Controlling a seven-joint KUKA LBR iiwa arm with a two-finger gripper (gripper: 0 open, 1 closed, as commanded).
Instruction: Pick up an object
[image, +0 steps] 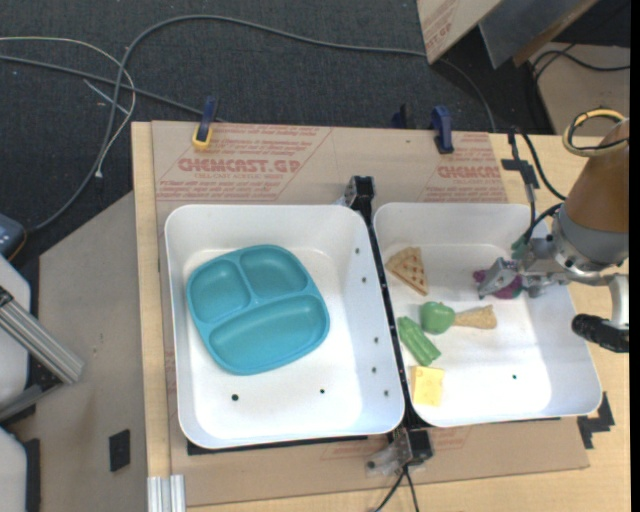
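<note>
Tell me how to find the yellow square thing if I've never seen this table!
Look at the right white bin, the one the arm reaches into, not the left bin with the blue divided plate. Go to its near left corner, beside the wall between the bins. The yellow cheese-like square lies there, just below the green pepper-like toy; it's the only flat yellow piece.

I read red print "CHEMCAST GP" on the flat brown cardboard-like sheet (300, 150) under the bins, once near its top left. A second red print sits near its top right, same look, partly cut off, so I can't read it in full. Red lettering on the tan cardboard box (450, 25) at top: too small for me.
</note>
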